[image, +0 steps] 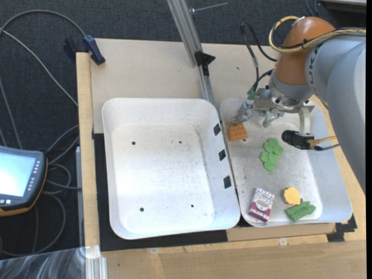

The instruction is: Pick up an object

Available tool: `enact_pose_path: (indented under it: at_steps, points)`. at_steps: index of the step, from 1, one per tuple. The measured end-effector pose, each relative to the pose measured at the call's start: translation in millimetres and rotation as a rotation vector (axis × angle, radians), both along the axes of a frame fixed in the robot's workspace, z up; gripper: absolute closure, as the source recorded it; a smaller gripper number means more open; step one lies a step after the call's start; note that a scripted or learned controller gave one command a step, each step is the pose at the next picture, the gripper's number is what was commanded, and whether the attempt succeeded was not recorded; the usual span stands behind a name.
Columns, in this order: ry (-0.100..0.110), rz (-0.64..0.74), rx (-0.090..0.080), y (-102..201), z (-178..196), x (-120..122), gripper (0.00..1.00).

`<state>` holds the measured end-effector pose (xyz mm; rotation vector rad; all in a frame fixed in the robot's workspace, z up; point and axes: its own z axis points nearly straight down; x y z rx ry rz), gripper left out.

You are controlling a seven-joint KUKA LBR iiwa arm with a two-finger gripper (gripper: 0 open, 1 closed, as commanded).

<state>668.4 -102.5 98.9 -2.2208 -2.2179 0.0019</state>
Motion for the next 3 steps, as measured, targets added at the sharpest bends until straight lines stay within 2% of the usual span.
enact_pose_path:
  at_steps: [1,2,3]
  points:
    - [-0.006,0.001,0.000,1,15,2,1.00]
    - [-0.010,0.003,-0.002,5,60,6,1.00]
    - [-0.013,0.003,-0.002,5,125,4,1.00]
